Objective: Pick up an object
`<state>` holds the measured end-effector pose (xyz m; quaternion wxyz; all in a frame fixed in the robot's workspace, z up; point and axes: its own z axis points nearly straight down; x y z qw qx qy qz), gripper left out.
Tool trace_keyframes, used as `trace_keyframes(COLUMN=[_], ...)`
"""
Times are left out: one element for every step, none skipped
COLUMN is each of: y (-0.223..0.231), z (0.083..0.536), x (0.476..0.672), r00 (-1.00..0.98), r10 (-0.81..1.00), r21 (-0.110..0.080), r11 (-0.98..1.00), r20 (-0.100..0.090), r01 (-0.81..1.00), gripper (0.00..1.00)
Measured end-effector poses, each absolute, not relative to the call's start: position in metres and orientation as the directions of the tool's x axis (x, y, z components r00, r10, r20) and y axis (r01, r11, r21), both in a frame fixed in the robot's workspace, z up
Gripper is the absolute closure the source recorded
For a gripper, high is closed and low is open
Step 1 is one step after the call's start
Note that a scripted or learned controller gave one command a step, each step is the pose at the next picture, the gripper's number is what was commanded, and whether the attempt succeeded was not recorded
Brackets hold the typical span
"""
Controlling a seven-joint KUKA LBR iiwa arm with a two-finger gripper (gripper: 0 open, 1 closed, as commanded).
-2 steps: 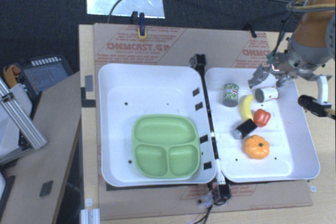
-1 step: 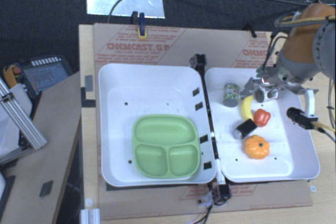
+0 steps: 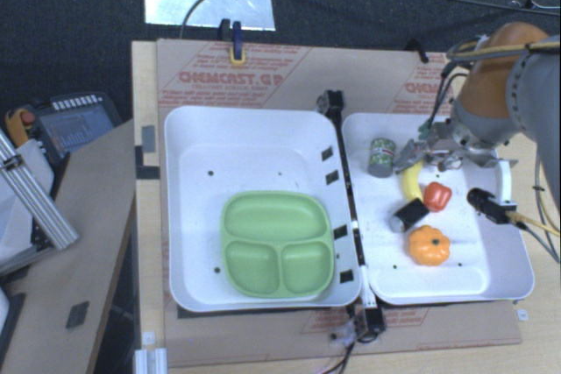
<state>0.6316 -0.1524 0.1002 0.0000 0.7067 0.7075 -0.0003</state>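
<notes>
The right bin (image 3: 504,276) holds a small grey-green can (image 3: 381,156), a yellow banana (image 3: 411,182), a red pepper-like piece (image 3: 436,195), a small black block (image 3: 409,214) and an orange pumpkin-shaped piece (image 3: 429,245). My gripper (image 3: 431,157) hangs low over the back of this bin, just right of the can and right above the banana's top end and the red piece. Nothing can be seen held in it.
The left bin (image 3: 202,144) holds a green divided plate (image 3: 278,243) near its front. A black ridge (image 3: 344,188) separates the two bins. The arm (image 3: 508,83) comes in from the right over the right bin's back corner.
</notes>
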Motion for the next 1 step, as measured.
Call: trace_keyframes(y=[-0.1522], z=[0.0844], x=[0.632], r00=[-0.002], r10=[1.0], r21=[-0.001], r11=[0.002], r20=[0.0], r01=[1.0], gripper=[0.0])
